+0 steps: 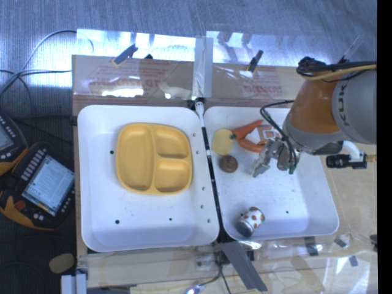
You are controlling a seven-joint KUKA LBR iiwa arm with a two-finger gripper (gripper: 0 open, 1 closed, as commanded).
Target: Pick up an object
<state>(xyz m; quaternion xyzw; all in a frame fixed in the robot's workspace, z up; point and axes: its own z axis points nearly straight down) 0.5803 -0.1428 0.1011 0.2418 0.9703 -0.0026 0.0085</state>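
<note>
Right now I am hovering my pincer (264, 164) in the right white bin (306, 216), fingers apart and gripping nothing. Just to its left is lying the small brown round nut-like object (228, 163), my likeliest target.

Both bins (147, 237) white. Divided tray (153, 158) mustard yellow. Round fruit (222, 141) pale yellow; carrot-shaped piece (248, 129) orange; small ball (228, 163) brown. Cup (251, 218) white with red-brown blotches. Arm (343, 112) grey, orange band.
</note>
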